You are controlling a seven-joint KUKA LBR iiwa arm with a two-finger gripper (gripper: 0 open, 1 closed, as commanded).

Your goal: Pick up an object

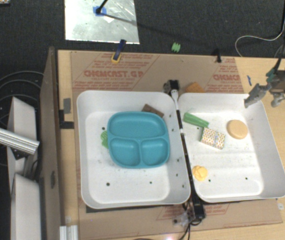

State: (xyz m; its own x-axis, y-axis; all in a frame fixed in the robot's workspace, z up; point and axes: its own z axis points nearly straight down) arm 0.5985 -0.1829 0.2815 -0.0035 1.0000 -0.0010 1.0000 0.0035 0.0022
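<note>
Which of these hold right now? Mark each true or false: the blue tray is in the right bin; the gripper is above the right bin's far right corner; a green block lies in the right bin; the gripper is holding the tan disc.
1. The blue divided tray is in the right bin. False: it sits in the left bin.
2. The gripper is at the right bin's far right corner. True.
3. A green block lies in the right bin. True.
4. The gripper holds the tan disc. False: the disc lies on the bin floor, apart from it.
</note>
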